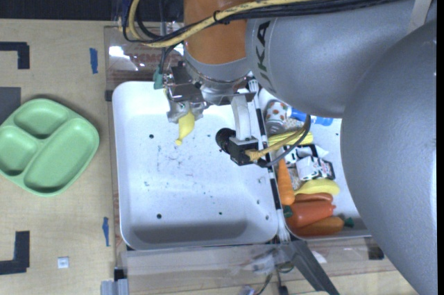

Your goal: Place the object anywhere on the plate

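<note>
right, i see the end effector over the upper part of the left white bin, clenched on a small yellow banana that hangs down from its fingers above the bin floor. the green divided plate sits on the table well to the left. carrots lie in the right bin.
</note>
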Controlling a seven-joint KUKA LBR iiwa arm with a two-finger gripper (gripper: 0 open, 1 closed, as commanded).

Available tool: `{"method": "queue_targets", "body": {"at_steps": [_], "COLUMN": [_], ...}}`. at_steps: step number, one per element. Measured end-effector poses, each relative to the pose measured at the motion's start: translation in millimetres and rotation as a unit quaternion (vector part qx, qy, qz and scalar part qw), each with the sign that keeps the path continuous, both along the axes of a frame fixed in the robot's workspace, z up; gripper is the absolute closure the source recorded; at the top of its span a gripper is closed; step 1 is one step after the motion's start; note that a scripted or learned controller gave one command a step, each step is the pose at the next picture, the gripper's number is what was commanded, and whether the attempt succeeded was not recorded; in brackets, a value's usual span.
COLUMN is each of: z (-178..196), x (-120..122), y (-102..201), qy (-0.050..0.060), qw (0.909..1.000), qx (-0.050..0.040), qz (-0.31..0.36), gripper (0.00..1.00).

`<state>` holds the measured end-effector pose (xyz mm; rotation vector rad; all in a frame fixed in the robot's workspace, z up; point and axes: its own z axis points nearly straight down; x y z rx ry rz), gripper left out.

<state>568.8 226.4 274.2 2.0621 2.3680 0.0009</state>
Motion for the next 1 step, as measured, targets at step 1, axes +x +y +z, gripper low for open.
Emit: {"method": "queue_targets", "body": {"at_steps": [1], "z": [0.0], "x": [-0.1], "y": [0.2], "qy": [0.0], "qw": [1.0], "qx": [0.0], "qz": [0.0], "gripper": [0.0]}}
